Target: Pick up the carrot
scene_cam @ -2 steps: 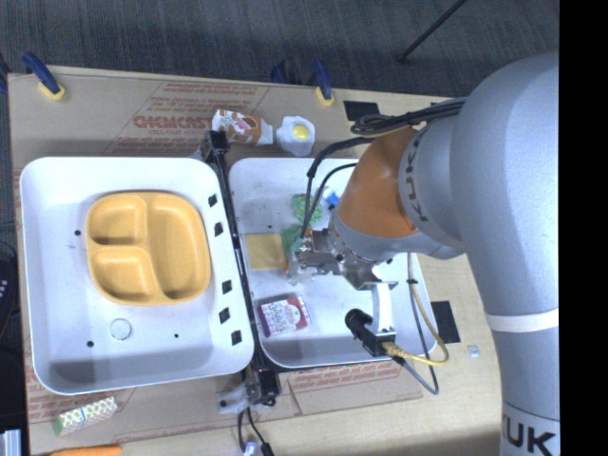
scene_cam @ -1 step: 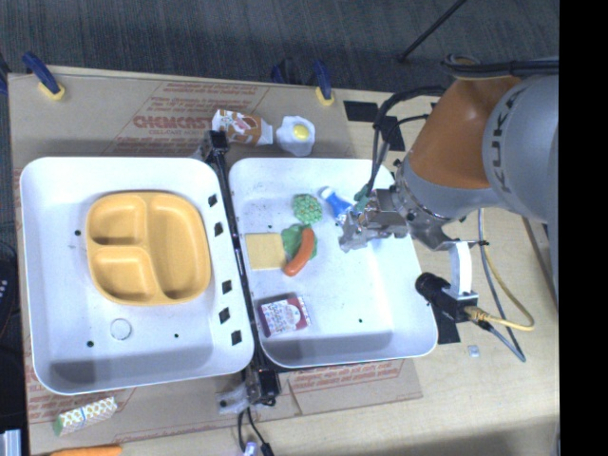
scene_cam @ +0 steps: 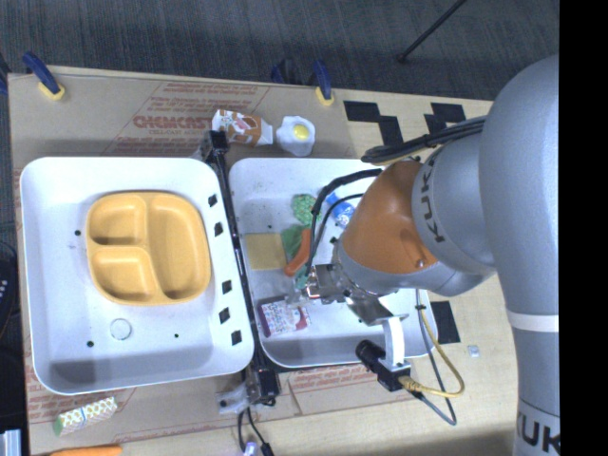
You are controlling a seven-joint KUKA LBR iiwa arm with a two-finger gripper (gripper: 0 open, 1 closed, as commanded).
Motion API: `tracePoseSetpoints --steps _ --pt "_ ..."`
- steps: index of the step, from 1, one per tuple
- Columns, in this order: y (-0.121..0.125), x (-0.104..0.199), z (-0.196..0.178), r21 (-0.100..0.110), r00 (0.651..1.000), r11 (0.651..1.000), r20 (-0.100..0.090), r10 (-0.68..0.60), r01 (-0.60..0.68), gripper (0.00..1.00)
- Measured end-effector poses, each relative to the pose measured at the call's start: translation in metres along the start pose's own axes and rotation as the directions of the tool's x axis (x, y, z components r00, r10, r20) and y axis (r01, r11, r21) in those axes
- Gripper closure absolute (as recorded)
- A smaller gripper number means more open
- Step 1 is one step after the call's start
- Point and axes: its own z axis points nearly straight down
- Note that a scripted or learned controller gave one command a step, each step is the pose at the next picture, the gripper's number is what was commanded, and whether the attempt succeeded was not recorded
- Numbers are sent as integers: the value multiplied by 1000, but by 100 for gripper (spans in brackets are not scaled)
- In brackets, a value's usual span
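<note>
The carrot [scene_cam: 297, 251] is a small orange piece lying in the right bin [scene_cam: 249, 186], near its middle, with a green leafy piece [scene_cam: 302, 207] just above it. The arm's orange band and wrist cover most of the bin's right half. My gripper [scene_cam: 310, 287] hangs low over the bin just below the carrot's lower end, close to it; I cannot tell if it touches the carrot. Nothing visibly sits in the gripper.
A yellow square slice [scene_cam: 264, 251] lies left of the carrot, and a red-printed packet [scene_cam: 283, 316] sits below the gripper. A blue item [scene_cam: 342, 213] peeks out by the wrist. The left bin [scene_cam: 47, 283] holds a yellow divided plate [scene_cam: 147, 246]. Small food toys [scene_cam: 296, 134] stand behind the bins.
</note>
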Motion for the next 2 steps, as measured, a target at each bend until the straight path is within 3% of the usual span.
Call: tracePoseSetpoints --steps 1,2 --pt "2 3 -185 6 1000 1000 1 7 -7 100" --pt "-4 42 -87 11 987 987 -2 -159 159 100"
